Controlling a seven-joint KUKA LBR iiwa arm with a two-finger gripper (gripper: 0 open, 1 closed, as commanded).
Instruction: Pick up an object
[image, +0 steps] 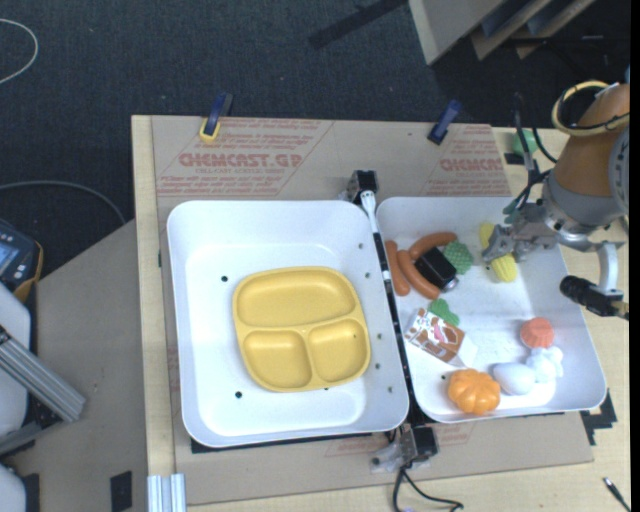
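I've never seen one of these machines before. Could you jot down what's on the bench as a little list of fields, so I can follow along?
left bin: holds a yellow divided plate
right bin: holds small toy foods
far end of right bin: sausages, a black block, a green piece, a yellow corn cob
near end of right bin: a small printed packet, an orange pumpkin, a white piece, a reddish piece
arm: reaches in from the right
pincer: down at the corn cob; grip unclear
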